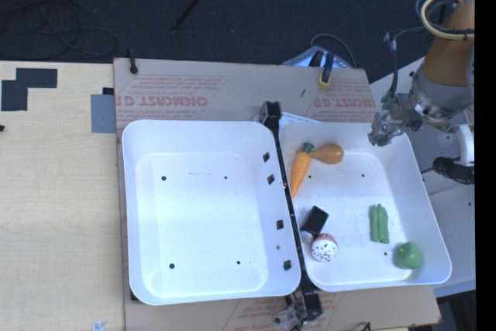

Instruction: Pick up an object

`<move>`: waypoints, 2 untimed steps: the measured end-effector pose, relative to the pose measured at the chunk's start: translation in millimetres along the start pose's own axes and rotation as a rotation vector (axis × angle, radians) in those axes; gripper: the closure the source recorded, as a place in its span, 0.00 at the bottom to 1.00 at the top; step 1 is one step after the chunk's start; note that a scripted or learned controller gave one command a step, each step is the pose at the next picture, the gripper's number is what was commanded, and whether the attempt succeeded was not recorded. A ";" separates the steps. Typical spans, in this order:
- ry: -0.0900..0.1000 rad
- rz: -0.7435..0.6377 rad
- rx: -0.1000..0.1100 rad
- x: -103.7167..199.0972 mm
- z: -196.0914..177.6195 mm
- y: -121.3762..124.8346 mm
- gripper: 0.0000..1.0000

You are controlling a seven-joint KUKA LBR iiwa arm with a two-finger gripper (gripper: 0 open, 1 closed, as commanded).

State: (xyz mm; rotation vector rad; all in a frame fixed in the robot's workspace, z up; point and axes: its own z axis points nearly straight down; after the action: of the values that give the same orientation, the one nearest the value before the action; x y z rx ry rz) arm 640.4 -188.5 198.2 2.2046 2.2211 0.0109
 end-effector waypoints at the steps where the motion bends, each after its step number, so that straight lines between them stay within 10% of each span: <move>1: 0.005 0.001 0.012 82.4 -35.4 5.7 1.00; 2: 0.005 0.003 0.015 176.2 -49.1 5.2 1.00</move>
State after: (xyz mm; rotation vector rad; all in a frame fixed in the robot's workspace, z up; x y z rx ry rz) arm 643.7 -12.1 246.7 2.2183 2.2274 -0.0008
